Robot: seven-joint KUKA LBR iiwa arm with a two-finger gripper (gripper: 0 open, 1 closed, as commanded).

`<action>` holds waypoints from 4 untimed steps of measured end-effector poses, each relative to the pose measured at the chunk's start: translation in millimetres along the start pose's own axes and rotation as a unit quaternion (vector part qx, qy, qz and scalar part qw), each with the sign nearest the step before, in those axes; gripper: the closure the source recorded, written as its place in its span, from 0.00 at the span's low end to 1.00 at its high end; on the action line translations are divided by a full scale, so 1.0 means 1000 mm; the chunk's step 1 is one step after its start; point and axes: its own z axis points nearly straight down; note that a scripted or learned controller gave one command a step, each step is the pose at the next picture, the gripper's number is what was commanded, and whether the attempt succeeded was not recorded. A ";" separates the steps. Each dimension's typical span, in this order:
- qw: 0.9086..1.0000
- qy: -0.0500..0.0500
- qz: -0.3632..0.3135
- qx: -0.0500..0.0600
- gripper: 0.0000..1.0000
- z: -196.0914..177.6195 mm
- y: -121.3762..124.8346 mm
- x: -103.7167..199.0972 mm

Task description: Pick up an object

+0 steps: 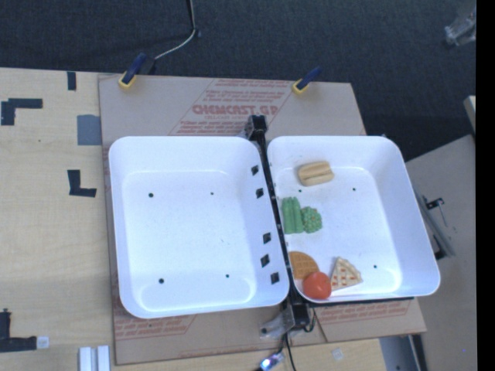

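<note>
The right white bin (387,207) holds several toy food items, all along its left side. A tan bun (315,173) lies near the back. A green leafy vegetable (299,216) sits mid-bin against the left wall. In the front left corner an orange round piece (302,263) touches a red tomato (315,286), and a tan wedge with a criss-cross pattern (346,273) lies just right of them.
The left white bin (186,222) sits beside the right one, joined to it by black clips (267,238) along the seam. Both rest on a brown board (232,107) held by two clamps (133,69). A pale grey blurred shape (460,25) shows at the top right.
</note>
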 end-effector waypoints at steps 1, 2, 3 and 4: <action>1.000 0.000 0.001 0.001 1.00 0.000 0.000 0.014; 1.000 -0.001 0.001 0.000 1.00 0.001 0.000 0.000; 1.000 -0.001 0.002 0.000 1.00 0.001 0.000 -0.028; 1.000 0.000 0.001 0.000 1.00 0.000 0.000 -0.026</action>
